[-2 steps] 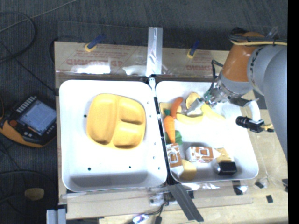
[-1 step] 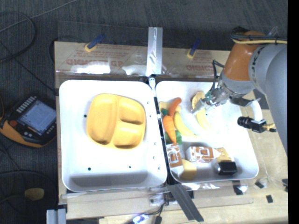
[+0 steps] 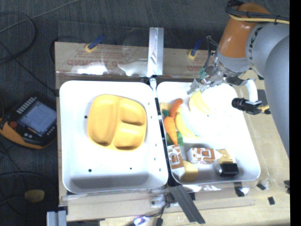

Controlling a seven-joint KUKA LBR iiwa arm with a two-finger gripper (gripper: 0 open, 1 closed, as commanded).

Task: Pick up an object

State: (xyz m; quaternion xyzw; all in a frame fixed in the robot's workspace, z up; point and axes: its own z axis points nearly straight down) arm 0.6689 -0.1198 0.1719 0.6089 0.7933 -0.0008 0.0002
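Observation:
My gripper (image 3: pixel 201 83) hangs over the far left part of the right bin (image 3: pixel 251 149), just above a pale yellow piece (image 3: pixel 200 102) that rests against a white plate (image 3: pixel 218 114). Left of these lie an orange carrot (image 3: pixel 175 106), a second carrot (image 3: pixel 170 130) and a yellow banana (image 3: pixel 182 126). Along the bin's near side sit two orange-and-white printed boxes (image 3: pixel 203 154), a tan piece (image 3: pixel 190 173) and a small black object (image 3: pixel 228 168).
The left bin (image 3: pixel 75 173) holds a large yellow divided plate (image 3: pixel 115 121). A raised divider (image 3: pixel 159 126) separates the two bins. The arm's orange band (image 3: pixel 235 36) rises over the right bin's far corner.

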